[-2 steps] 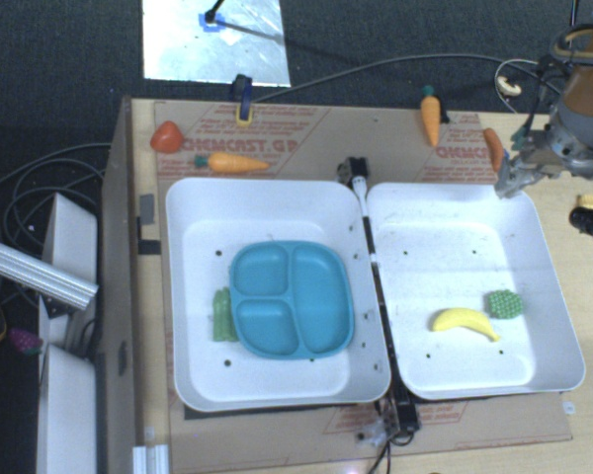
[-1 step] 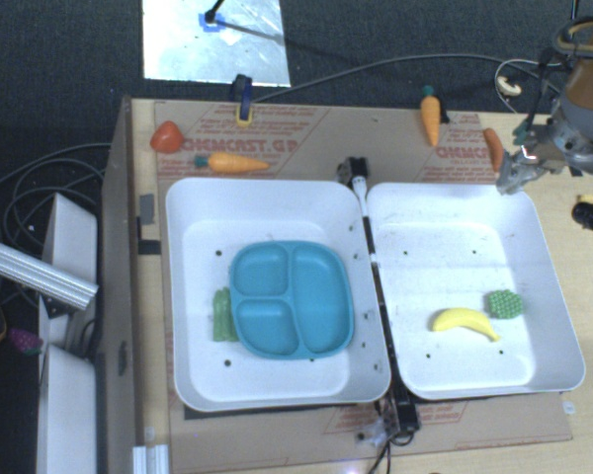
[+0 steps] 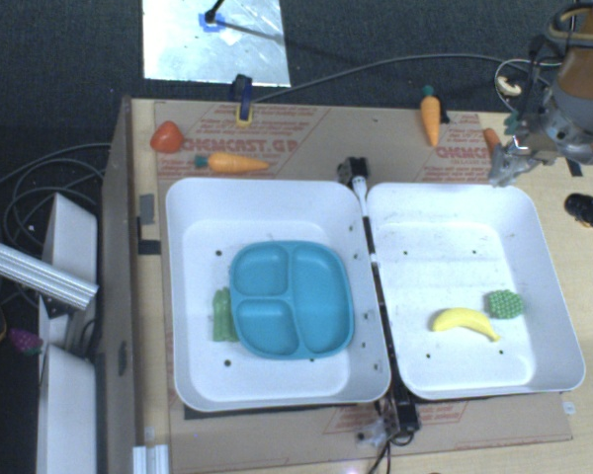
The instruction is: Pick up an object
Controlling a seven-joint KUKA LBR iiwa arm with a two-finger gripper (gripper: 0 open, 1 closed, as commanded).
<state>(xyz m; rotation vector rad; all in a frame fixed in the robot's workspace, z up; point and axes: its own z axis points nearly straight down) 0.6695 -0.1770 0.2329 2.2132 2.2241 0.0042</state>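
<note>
gripper (image 3: pixel 504 166): at the far right corner of the right bin, just over its back rim; small and blurred, so how far apart the tips stand cannot be told; nothing seen between them
arm (image 3: pixel 583 77): grey wrist with orange band, rising up and to the right of the gripper
progress: nothing lifted; the pick is not begun as far as the view shows; approach, descent, grasp and lift all left
banana (image 3: pixel 465 322): likely target; lies flat on the right bin floor, well toward the near side from the gripper
green ball (image 3: pixel 505 303): knobbly, touching or just beside the banana's right end, also well nearer than the gripper
right bin (image 3: pixel 544 255): back rim right under the gripper; floor between gripper and banana is bare, open room for a descent
edges: green ball crowds the banana's right end; its left end is freer; right wall near both
left bin (image 3: pixel 193 265): far left of the gripper, holds blue divided plate (image 3: pixel 292 299) and a green piece (image 3: pixel 222 316) beside it
outside bins: carrot (image 3: pixel 431 118) left of the gripper on the board, another carrot (image 3: pixel 235 163) and a tomato (image 3: pixel 167 137) further left
</note>
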